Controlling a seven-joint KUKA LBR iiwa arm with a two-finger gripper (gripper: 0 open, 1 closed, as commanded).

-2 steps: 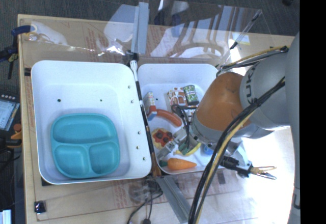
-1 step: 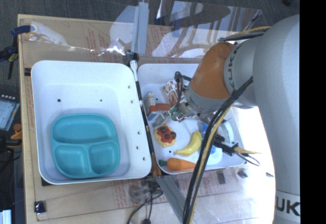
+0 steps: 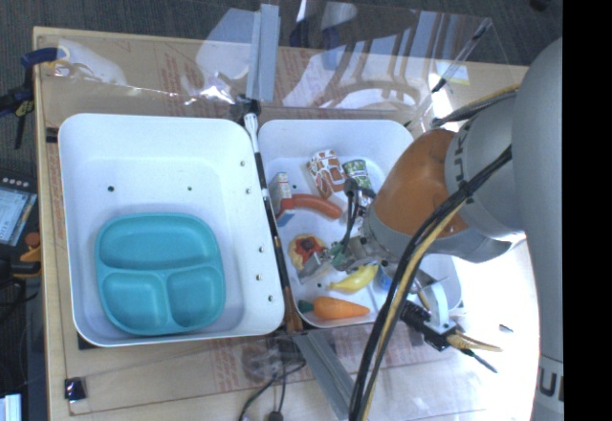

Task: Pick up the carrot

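Camera view: you see 2 white bins. Left bin (image 3: 86, 218) holds 1 teal tray (image 3: 161, 272), w/ bare floor above it. Right bin (image 3: 287, 137) is crowded: carrot (image 3: 337, 308) lies at its near edge, banana (image 3: 354, 278) just above, hot dog (image 3: 311, 207), 2 small packs, print unreadable. Gripper (image 3: 337, 254) sits mid-bin, above carrot; jaw state can't be told.
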